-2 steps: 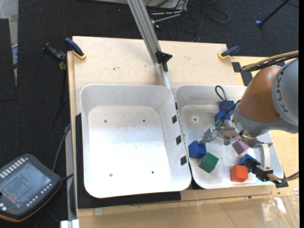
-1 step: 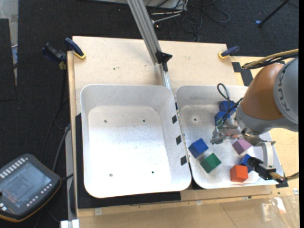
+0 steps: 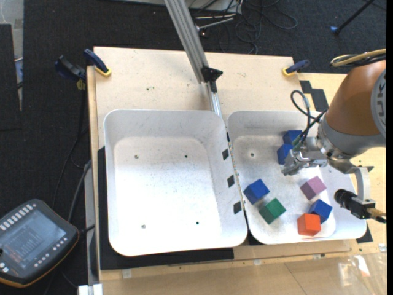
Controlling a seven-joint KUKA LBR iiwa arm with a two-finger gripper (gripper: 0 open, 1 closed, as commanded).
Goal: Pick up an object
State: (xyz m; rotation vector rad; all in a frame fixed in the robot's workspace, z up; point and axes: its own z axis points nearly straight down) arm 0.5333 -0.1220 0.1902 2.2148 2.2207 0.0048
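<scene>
We see the grey arm with its orange band point(image 3: 359, 97) reaching into the right shallow white bin point(image 3: 258, 128), its jaws point(image 3: 293, 165) low beside a blue block point(image 3: 287, 147) near the bin's far side; whether they are apart or together we cannot tell. Nearer us lie another blue cube point(image 3: 256, 190), a green cube point(image 3: 272, 210), a lilac cube point(image 3: 313, 187), a third blue cube point(image 3: 321, 210) and an orange cube point(image 3: 309, 224). The left white bin point(image 3: 113, 165) sits beside it on the pale desk point(image 3: 153, 72).
</scene>
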